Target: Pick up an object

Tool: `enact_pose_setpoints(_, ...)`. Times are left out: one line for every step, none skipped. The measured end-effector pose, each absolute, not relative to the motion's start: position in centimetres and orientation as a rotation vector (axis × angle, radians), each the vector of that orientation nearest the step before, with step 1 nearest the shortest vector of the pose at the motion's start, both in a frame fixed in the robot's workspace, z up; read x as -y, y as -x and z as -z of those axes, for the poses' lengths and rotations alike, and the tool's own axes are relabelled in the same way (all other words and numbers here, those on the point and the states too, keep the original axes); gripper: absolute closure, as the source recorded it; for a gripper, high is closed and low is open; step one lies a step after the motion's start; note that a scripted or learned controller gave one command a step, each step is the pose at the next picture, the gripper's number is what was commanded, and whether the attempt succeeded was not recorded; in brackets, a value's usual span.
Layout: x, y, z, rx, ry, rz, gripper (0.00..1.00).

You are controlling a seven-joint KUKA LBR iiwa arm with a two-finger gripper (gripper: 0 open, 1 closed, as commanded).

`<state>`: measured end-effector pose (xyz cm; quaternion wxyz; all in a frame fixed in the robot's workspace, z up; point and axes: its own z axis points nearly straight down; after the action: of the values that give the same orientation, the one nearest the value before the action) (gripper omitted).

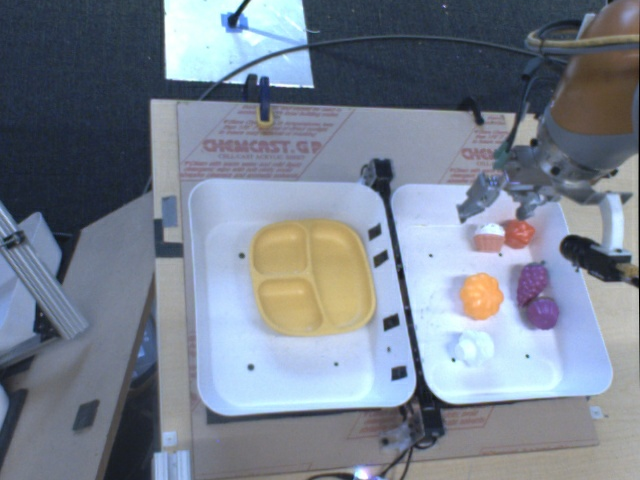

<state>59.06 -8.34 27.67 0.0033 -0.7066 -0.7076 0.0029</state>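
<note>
Gripper (506, 200) poised wide open, fingers spread, nothing between them, just above small orange-and-white toy (489, 237) in right bin (583, 376). Pickup judged not yet done; descent, closing, lift remain. Red-orange piece (519, 233) touching toy's right; orange pumpkin-like toy (480, 296) below it, purple grapes (532, 282) lower right. Yellow divided tray (308, 274) in left bin (222, 298), well left of toy. Bins on film-covered board (300, 148); dark carpet (80, 68) beyond.

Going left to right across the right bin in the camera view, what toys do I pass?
White toy → orange pumpkin-like toy → red-orange toy → purple grape-like toy. The cupcake-like piece and round purple toy overlap these in order, so I leave them out.
</note>
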Motion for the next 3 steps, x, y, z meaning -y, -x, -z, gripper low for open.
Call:
enact_pose_setpoints(8.3, -59.2, -28.3, 2.226, 2.219, 0.001, 0.00)
enact_pose_setpoints(8.5, -59.4, -22.0, 2.221, 2.218, -0.004, 0.00)
enact_pose_setpoints(9.3, -59.2, -16.1, 2.221, 2.220, -0.002, 0.00)
